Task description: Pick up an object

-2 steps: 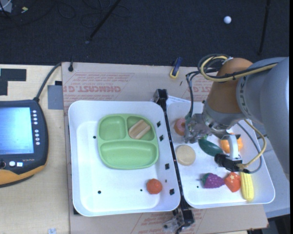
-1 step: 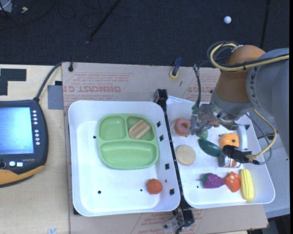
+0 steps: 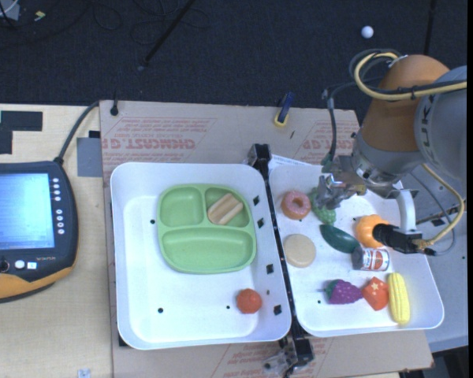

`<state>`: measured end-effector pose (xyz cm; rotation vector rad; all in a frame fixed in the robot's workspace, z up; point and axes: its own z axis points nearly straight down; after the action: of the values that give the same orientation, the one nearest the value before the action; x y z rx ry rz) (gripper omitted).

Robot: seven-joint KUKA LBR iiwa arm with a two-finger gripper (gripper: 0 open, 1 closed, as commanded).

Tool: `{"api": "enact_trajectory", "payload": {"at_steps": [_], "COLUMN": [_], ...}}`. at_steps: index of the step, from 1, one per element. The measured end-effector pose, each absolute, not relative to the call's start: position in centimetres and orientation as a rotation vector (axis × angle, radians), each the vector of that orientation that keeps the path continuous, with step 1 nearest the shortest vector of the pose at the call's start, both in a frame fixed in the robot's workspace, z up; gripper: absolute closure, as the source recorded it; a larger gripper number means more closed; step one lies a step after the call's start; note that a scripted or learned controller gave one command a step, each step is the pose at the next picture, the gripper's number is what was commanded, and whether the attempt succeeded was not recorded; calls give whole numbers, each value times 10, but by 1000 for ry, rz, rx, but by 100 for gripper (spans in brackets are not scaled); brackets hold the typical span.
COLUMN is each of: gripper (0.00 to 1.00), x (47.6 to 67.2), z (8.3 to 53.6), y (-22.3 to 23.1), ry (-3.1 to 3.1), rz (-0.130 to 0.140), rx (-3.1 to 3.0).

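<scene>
left to right: teach pendant (image 3: 24, 223) sits on the desk (image 3: 87, 321) at far left, well apart from the bins. left bin (image 3: 134, 305) has a green divided plate (image 3: 206, 228) with a tan bread-like piece (image 3: 225, 208) in its far right compartment, plus a red tomato (image 3: 249, 300) near the bin's near right corner.

right bin (image 3: 426, 317): pink donut (image 3: 296, 205) far left, a beige round disc (image 3: 300, 250) nearer, purple grapes (image 3: 343, 291), dark green pepper-like piece (image 3: 338, 237), orange (image 3: 369, 230), a small can (image 3: 374, 259), red strawberry-like piece (image 3: 376, 293), yellow corn (image 3: 399, 298) at right.

hand (image 3: 329, 198) is low at the far side of the right bin, just right of the donut, over a small green item (image 3: 325, 213) that i can't identify. can't tell if it's apart or together, too dark and cluttered there. nothing visibly clamped.

judgement: this is the descend/approach step, no grasp confirmed. candidate target looks like the green item or the donut. next move needs the hand centred on one item, closing, then a straight lift. risk: the items are crowded, so it may nudge the donut or clip the bin's left wall.
</scene>
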<state>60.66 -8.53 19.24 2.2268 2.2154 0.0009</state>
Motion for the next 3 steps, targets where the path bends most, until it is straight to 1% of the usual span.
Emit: {"api": "enact_trajectory", "payload": {"at_steps": [1,2,3], "gripper": [100,100,100], "x": [607,594,564], "z": [230,220,225], "y": [-86,-32,19], "ry": [2222,2229,2230], "rz": [1,-4,-5], "rx": [2220,2221,2221]}}
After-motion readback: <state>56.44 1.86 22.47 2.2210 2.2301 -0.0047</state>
